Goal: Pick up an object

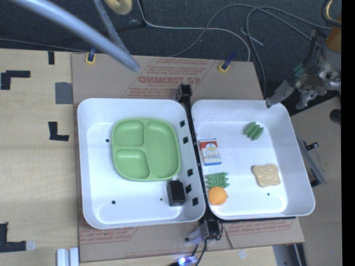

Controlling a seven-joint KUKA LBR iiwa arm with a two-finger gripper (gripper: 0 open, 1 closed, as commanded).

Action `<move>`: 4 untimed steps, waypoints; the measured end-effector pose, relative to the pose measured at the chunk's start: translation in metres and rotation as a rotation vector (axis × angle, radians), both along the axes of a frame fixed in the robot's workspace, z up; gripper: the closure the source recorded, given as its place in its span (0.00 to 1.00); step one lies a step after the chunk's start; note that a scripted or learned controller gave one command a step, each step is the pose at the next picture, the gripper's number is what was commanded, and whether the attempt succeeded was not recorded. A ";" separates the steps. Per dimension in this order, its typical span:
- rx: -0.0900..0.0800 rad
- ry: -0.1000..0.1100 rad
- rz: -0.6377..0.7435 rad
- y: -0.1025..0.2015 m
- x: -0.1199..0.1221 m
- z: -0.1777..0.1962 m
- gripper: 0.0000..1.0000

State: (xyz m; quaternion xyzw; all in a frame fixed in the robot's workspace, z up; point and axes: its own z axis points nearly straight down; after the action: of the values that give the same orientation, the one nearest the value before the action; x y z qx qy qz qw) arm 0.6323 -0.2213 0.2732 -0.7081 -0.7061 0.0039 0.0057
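A sheet of brown cardboard [166,73] is lying on the tabletop [33,148] under 2 white bins, and thin cables [222,24] are trailing across the dark floor beyond it. A blurred grey bar [66,18] is crossing the upper left corner.

The left bin [91,165] is holding a green divided plate [146,149] with 3 compartments, and a small black block [176,193] is sitting just beside the plate's lower right corner. The right bin [294,165] is carrying 5 small things, well apart from one another except the last 2: a green piece [253,130] near the top, a small red-and-white carton [210,152] by the left wall, a tan slice of toast [266,174], a green pod-like item [216,179], and an orange fruit [217,195] just below it.

The gripper [277,97] is hanging over the right bin's upper right corner (above the rim, touching none of the things); whether it is open or closed I cannot tell.
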 end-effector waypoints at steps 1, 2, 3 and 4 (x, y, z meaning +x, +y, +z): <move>-0.003 -0.013 0.004 0.001 0.002 0.008 0.00; -0.002 -0.006 0.004 0.005 0.002 -0.057 0.00; -0.002 -0.006 0.004 0.004 0.001 -0.122 0.00; -0.003 -0.009 0.005 0.004 -0.001 -0.186 0.00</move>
State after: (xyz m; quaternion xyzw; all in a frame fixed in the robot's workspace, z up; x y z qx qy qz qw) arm 0.6318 -0.2178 0.0869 -0.7063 -0.7079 0.0020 0.0013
